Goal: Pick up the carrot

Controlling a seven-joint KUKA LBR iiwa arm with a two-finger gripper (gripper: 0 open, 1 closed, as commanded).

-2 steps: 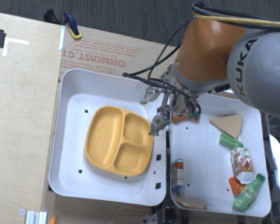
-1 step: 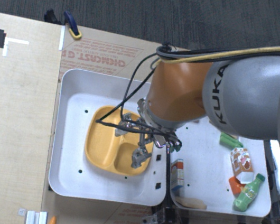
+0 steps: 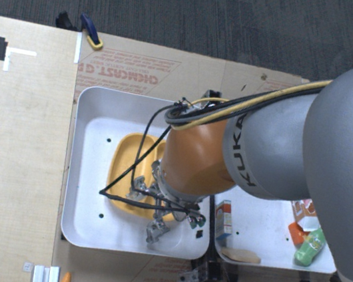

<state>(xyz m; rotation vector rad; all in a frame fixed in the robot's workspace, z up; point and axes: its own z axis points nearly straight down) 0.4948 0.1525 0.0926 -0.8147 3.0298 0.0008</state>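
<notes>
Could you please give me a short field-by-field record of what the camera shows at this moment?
arm: reaches in from the right, over the left bin
gripper: low in the left bin, near its front wall
yellow dish: in the left bin, partly under the arm
carrot: orange piece in the right bin, beside a green item
tan flat piece: right bin, front edge
carrot grasped: no, it lies apart from the gripper

Orange carrot (image 3: 295,233), lying in the right bin, partly hidden under the arm, touching a green item
</notes>
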